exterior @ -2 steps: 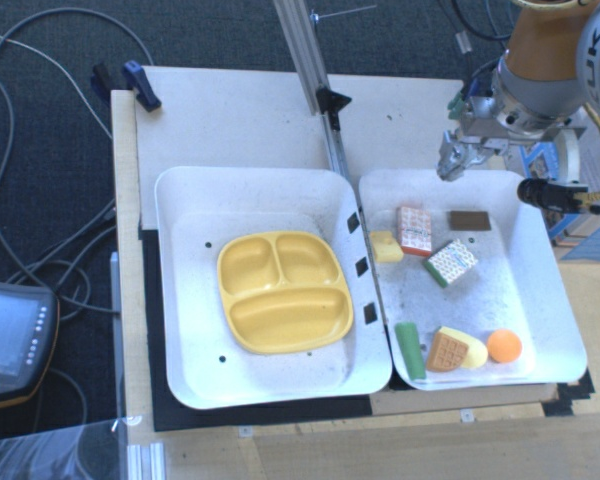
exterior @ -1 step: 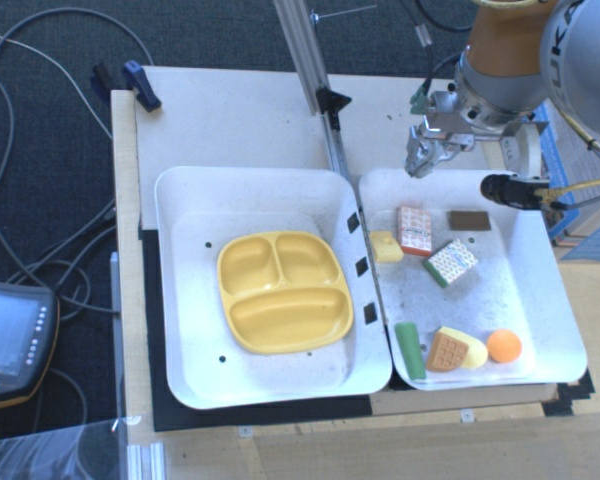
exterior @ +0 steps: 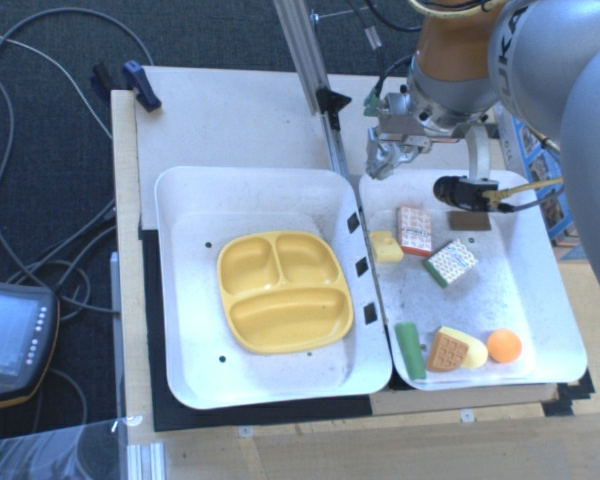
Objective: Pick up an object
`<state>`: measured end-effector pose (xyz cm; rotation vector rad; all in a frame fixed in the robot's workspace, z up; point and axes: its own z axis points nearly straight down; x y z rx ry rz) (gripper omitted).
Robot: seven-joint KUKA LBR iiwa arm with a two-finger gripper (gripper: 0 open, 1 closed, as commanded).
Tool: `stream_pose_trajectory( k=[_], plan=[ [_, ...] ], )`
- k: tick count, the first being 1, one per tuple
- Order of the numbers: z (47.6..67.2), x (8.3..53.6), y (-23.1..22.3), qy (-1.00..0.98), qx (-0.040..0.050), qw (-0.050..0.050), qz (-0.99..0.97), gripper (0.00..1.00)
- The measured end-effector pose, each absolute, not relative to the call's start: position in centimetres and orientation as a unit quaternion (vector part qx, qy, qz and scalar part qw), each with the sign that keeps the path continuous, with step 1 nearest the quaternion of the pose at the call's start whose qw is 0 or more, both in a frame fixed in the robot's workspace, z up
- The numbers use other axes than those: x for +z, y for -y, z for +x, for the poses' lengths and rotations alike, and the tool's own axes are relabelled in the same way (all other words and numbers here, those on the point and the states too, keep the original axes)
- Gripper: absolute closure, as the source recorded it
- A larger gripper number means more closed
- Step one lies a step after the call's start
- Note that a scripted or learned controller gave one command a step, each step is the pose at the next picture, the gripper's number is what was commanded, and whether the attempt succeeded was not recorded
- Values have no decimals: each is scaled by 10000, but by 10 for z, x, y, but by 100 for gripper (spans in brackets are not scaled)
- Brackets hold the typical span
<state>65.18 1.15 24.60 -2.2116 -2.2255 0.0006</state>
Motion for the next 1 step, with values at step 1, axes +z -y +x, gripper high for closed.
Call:
stream_pose_trajectory(
  k=[1],
  plan=[
    [646,233,-62,7093,6,22,-7049,100]
  ],
)
